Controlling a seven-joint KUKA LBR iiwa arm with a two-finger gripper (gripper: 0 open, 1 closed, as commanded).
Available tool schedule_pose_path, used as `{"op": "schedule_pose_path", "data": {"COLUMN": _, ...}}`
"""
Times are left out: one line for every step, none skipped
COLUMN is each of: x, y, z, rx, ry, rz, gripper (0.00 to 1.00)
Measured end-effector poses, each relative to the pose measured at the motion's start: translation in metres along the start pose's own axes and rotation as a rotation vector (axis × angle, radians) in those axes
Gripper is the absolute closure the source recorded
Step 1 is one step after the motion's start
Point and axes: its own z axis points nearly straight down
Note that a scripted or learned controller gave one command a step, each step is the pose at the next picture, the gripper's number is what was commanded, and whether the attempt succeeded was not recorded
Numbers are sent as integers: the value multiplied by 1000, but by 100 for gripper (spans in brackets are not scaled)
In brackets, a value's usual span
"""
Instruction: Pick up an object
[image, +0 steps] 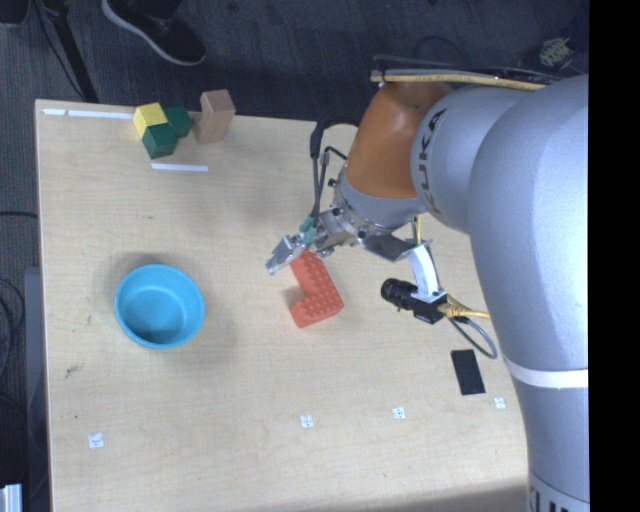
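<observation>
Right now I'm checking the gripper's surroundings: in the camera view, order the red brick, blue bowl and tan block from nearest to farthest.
From the gripper:
1. Red brick, just below-right of it.
2. Blue bowl, to the lower left.
3. Tan block, at the upper left.

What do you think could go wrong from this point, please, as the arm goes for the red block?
1. The gripper sits at the top end of the red block, not over its middle, so a grasp there could tip or push the block away rather than lift it.
2. The block lies at a slant on the table, so fingers may meet its corners and slip.
3. The loose cable hanging from the wrist could snag.
</observation>
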Motion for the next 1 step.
{"op": "schedule_pose_path", "data": {"x": -69, "y": 15, "z": 101, "rx": 0, "ry": 0, "rz": -71, "gripper": 0}}
